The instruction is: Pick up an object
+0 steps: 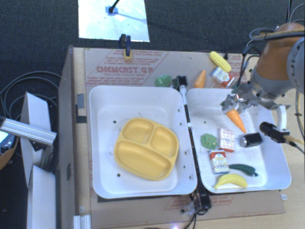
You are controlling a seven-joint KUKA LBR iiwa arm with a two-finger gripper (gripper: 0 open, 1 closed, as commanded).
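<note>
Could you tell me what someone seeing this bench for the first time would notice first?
Probably the yellow divided plate, lying alone in the left bin. Next, the scatter of toy food in the right bin: a banana at the near edge, and a carrot right at the gripper of the grey and orange arm. More toys lie on the board behind the bins, including a second carrot.
</note>
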